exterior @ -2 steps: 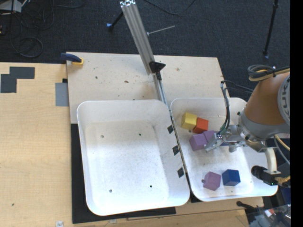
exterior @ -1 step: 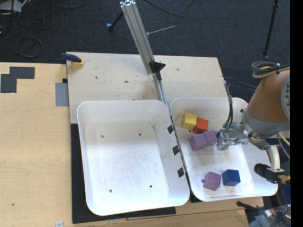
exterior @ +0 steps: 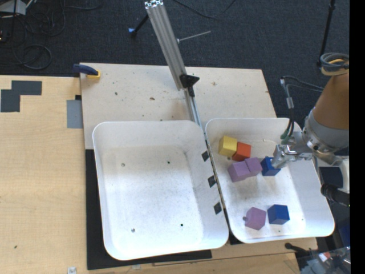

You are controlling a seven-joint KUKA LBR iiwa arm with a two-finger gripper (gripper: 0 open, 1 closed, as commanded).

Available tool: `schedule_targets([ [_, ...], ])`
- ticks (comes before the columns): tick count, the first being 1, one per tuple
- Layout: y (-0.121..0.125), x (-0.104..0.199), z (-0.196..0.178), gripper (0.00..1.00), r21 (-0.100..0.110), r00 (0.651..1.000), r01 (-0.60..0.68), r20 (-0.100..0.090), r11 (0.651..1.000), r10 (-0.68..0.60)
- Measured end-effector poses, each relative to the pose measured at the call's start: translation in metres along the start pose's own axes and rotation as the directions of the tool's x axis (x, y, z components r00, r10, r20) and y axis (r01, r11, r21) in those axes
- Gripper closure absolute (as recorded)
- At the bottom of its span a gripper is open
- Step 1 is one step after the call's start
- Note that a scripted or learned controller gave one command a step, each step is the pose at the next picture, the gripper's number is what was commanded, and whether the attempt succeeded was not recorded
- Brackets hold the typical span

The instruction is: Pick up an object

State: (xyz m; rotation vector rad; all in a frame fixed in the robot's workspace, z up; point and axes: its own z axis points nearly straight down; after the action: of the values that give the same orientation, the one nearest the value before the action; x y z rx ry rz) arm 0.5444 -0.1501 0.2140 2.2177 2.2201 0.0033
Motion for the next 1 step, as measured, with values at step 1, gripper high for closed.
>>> schedule_targets([
  [1, 0.0008, -0.0011, -0.0435, 1.00, 0.002, 1.000, 0.000, 0.000, 1.000, 0.000],
])
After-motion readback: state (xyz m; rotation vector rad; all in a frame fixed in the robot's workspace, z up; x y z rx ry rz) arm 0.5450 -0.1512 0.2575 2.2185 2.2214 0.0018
